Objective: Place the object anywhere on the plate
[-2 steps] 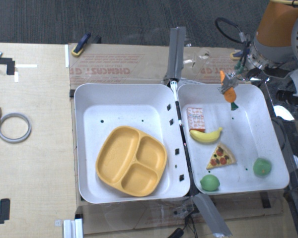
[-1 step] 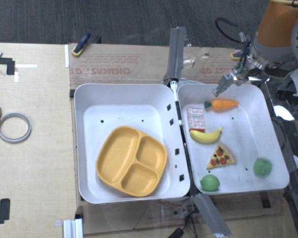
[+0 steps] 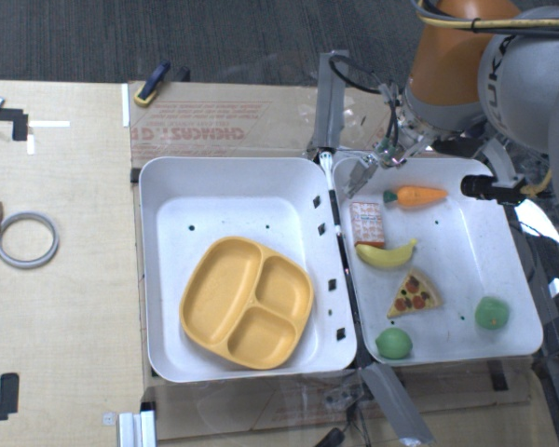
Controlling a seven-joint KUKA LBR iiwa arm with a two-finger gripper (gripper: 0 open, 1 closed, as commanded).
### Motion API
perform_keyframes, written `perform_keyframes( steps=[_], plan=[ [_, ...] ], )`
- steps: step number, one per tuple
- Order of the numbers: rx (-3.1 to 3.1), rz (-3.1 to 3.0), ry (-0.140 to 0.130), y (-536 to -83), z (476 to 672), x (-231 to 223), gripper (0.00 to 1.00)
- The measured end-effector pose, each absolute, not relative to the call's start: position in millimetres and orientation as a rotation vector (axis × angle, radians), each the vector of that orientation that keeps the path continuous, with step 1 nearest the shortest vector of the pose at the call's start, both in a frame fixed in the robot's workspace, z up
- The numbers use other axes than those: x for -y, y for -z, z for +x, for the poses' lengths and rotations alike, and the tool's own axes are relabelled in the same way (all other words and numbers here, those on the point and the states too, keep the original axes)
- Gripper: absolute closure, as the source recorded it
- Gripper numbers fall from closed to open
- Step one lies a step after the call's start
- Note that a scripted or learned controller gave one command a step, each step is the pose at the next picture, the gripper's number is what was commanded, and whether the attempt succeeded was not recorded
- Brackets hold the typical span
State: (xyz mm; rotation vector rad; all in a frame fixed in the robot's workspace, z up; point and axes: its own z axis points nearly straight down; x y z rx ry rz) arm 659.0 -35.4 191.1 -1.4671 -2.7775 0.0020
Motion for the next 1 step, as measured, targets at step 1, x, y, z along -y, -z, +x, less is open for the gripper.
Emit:
perform_keyframes(
  steps=[1],
  plan=[
    [2.821,-1.383,-0.001,-191.8,652.1,-34.4,0.00]
  ],
)
